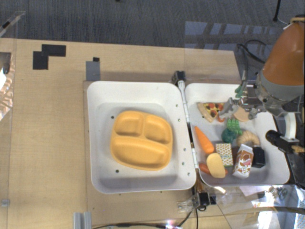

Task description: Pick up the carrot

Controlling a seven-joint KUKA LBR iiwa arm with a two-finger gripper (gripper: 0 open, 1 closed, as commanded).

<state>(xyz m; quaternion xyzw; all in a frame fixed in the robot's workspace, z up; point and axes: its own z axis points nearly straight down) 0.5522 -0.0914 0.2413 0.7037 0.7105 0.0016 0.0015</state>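
The arm's bulk, orange band and all, runs off the frame's right side, and the hand (242, 103) is a metallic tangle where I cannot tell its state. It hangs low over the right bin (276, 178), up and right of the carrot (204, 140), near the pizza slice (211, 110). The carrot lies slanted by the bin's left wall, broccoli (231, 130) to its right, a yellow piece (215, 165) below. Left of the carrot, a yellow tray (141, 140) sits in the left bin (97, 175) with bare floor around it.
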